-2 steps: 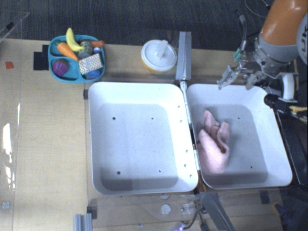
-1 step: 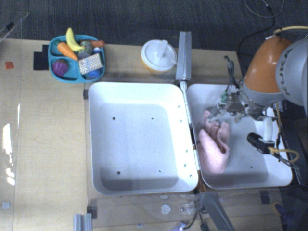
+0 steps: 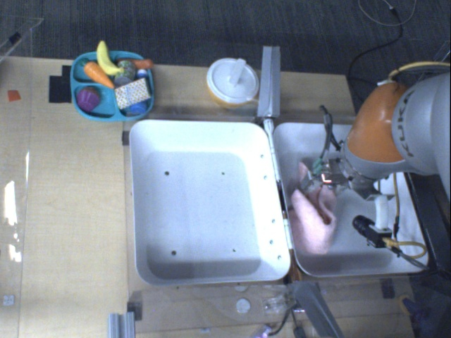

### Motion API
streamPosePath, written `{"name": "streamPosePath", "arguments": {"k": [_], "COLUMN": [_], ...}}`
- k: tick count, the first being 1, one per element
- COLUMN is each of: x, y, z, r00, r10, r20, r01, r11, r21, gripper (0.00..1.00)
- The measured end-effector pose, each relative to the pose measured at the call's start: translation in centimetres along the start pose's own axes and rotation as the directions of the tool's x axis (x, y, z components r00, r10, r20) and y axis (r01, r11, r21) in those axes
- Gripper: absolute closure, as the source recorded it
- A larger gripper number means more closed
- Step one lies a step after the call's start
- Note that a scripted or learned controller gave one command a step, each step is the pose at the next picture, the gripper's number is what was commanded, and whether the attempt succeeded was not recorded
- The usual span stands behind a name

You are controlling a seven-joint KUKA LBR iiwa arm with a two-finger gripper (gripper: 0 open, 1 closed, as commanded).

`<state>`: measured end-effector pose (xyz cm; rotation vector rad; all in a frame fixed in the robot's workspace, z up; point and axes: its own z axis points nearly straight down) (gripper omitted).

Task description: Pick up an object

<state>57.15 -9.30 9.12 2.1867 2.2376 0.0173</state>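
the bench [image 3: 63, 210] fills the frame's left and middle. the left bin [image 3: 204, 203] sits centre frame; the right bin [image 3: 352, 252] touches it at centre right. the arm [image 3: 402, 129] enters from the right edge. a pink cloth [image 3: 310, 220] lies in the right bin's left half, its upper end just under the gripper [image 3: 325, 178]; whether the claw is clenched or released cannot be told. a blue tray [image 3: 109, 83] of toy food sits at upper left, a white lidded cup [image 3: 232, 82] at top centre.

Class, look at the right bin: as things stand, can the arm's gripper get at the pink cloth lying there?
Probably yes. The gripper sits low over the top end of the pink cloth in the right bin, and nothing lies between them. Whether it is touching the cloth cannot be told.
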Motion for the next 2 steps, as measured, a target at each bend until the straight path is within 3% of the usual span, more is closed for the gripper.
{"name": "streamPosePath", "arguments": {"k": [1, 2], "x": [-0.1, 5.2], "y": [0.4, 5.9], "z": [-1.3, -9.5], "r00": [1.0, 0.961], "r10": [0.0, -0.278], "r20": [0.005, -0.003], "r01": [0.0, 0.278], "r11": [1.0, 0.961], "r21": [-0.011, 0.007], "gripper": [1.0, 1.0]}}
